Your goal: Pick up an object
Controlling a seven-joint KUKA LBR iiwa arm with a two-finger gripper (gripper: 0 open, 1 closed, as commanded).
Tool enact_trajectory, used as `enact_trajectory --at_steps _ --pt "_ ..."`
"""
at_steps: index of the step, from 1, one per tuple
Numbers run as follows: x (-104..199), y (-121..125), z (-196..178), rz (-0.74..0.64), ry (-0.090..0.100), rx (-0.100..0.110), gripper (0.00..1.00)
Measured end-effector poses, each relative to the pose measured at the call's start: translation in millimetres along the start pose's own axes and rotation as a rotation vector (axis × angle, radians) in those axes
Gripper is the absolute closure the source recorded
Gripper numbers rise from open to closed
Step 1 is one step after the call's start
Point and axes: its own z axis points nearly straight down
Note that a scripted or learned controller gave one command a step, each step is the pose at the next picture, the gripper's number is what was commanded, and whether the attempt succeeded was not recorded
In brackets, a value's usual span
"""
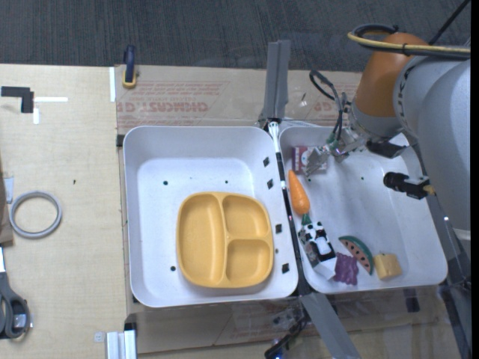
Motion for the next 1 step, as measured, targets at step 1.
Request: enact_trajectory --at_steps 1 --pt "4.3 1.5 0.0 0.178 0.001 0.001 0.0"
